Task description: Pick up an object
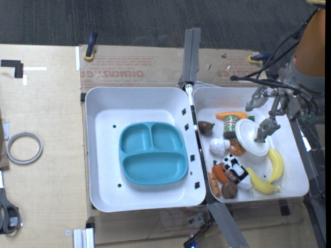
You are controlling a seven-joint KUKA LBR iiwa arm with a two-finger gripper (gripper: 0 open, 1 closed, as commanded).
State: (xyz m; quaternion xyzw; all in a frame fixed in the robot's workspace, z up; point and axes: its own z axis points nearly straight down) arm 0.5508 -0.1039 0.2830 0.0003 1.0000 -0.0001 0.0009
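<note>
My gripper (258, 117) hangs over the far right part of the right bin (296, 138), open, with nothing between its fingers. Its lower finger (264, 129) is just above the edge of a white round dish (251, 137). Packed around the dish are a carrot (230, 115), a green-labelled can (230, 127), a yellow banana (272, 172), a black-and-white toy (235, 168), a small white object (218, 146) and brown pieces (206, 127) (229, 190).
The left bin (98, 138) holds a teal divided plate (153, 153). A grey bar (191, 56) runs back from where the bins meet. On the bench at left lie a tape roll (23, 148) and scissors (8, 216). Cables (269, 66) trail from the arm.
</note>
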